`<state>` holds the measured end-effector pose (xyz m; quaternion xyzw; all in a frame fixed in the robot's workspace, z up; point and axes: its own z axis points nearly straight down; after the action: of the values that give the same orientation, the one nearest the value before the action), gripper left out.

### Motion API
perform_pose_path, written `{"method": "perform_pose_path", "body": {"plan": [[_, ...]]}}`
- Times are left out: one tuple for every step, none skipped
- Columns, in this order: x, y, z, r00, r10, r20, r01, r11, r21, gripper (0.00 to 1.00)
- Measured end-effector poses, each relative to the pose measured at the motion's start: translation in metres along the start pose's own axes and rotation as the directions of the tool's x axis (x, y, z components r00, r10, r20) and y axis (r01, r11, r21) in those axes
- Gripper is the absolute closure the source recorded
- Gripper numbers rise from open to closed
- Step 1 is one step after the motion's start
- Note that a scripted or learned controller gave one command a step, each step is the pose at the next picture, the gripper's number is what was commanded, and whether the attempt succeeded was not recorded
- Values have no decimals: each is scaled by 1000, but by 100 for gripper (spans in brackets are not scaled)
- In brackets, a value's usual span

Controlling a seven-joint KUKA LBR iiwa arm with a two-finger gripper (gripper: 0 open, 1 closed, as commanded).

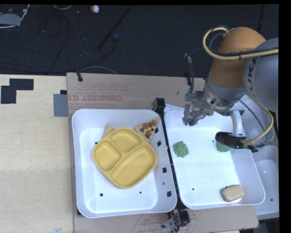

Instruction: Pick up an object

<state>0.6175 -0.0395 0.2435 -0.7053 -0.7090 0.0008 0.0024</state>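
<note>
floor: dark carpet (136, 36) fills the top of the view, with black cables (113, 34) trailing over it and a small pale round thing (94, 8) near the top edge
bench: light wood surface (32, 159) at left, with black tape marks (16, 88) and a grey patch (59, 104)
underlay: brown cardboard sheet (118, 93) with red print
light: even, with soft shadows

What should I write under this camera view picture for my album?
Robot pincer hovers over the right bin near a green ball.
</note>
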Motion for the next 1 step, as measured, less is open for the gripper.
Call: {"method": "perform_pose_path", "body": {"plan": [[52, -4, 15, 1000, 1, 1, -1, 1000, 1, 100]]}}
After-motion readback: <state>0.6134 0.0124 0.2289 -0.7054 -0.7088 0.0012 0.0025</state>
